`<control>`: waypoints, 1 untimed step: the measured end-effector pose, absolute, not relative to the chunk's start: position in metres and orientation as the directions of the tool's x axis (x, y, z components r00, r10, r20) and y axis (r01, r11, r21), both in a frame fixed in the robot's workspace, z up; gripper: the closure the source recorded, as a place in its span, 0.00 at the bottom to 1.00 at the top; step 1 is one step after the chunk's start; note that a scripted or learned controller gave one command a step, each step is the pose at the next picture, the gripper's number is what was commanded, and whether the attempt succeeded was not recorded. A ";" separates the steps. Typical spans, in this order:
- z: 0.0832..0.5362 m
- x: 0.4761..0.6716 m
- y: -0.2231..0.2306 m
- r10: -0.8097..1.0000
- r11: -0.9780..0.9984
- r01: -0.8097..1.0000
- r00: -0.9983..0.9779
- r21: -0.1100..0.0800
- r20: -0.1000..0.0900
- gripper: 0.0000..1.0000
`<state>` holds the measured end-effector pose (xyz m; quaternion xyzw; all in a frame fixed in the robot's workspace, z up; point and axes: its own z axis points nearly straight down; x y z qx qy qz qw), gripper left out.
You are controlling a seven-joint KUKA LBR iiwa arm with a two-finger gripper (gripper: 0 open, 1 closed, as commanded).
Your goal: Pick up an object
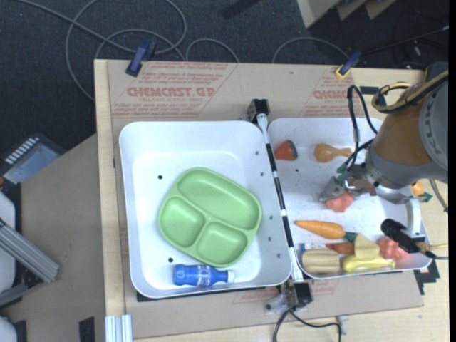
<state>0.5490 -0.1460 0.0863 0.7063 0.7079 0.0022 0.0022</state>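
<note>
Holding a green divided plate (pixel 209 216) and blue bottle (pixel 201 276), the left bin (pixel 142 148); pincer (pixel 340 189) state unclear

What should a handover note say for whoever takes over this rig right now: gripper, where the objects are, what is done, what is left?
Gripper: low in the right bin, right beside the pink toy piece; a grasp cannot be confirmed.
Right bin: strawberry and drumstick near the far wall, carrot mid-bin, a heap of toy food along the near wall.
Left bin: green divided plate and blue bottle.
Done: the arm is down among the objects.
Left: close on one object and lift it out.
</note>
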 end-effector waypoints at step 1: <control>0.185 0.534 -0.078 1.000 0.002 1.000 -0.002 0.001 0.000 1.00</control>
